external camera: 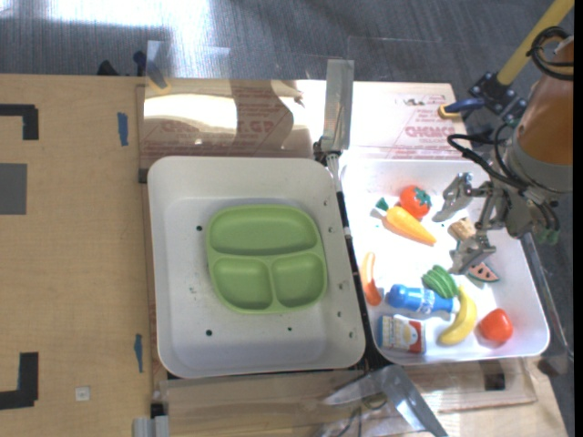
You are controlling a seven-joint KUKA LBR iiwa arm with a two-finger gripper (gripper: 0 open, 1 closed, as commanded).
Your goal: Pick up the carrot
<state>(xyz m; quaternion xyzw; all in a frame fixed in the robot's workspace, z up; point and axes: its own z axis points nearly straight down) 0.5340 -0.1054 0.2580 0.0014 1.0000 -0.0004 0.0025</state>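
Presently, my findings from the remote station:

Carrot location: the carrot [409, 226] lies in the right bin [533, 285], in its upper-left part, flat on the floor. A red tomato-like piece [416, 200] sits just beside it on the far side, touching or nearly so; I cannot tell which.

Carrot axis: the long axis runs on a diagonal across the camera view, from upper left to lower right. The green leafy end [382, 208] points toward the divider between the bins; the orange tip points lower right, toward the bin's middle.

Handling, my judgement: it looks like a moulded plastic toy, so I expect it light, stiff and not fragile. The smooth tapered skin may slip out of a pinch toward the thin end.

Grasp point, my judgement: I would close across the thicker mid-body, fingers set crosswise to the long axis, staying off the narrow tip and off the red neighbour.

Tool state: the gripper [474, 226] hangs over the right side of the same bin, its fingers spread and pinching nothing.

Tool to carrot: near, apart, with bare bin floor between them.

Neighbours: a green piece [441, 282], a blue bottle [417, 299], a banana [461, 320] and a watermelon slice [484, 270] lie nearer the front, away from the carrot.

Left bin [168, 244]: holds a green divided plate [267, 257].

Task status: the pick is not yet made.
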